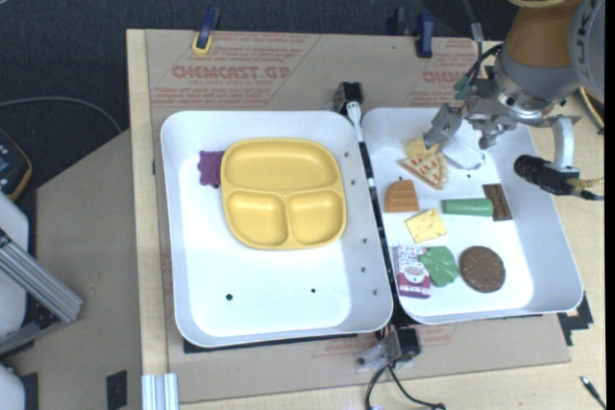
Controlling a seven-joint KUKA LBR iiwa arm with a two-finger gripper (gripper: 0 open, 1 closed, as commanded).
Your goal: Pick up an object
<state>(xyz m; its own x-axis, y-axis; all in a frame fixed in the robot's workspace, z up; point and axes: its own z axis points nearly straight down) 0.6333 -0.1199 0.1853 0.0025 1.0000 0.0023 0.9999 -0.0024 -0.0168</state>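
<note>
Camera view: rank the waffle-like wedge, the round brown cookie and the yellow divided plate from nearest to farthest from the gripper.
From the gripper:
1. Waffle-like wedge, right bin, just below-left of it.
2. Round brown cookie, right bin's near end.
3. Yellow divided plate, left bin.

Yellow divided tray [283, 192] in left bin [192, 283]; purple item [209, 168] beside.

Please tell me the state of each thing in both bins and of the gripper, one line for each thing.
gripper: open, over the right bin's back, holding nothing.
yellow divided plate: upright in the left bin, compartments bare.
purple piece: lying flat against the plate's left edge.
waffle wedge: flat, beside a gripper finger.
brown round cookie: lying flat in the right bin.
green bar: lying on its side.
</note>
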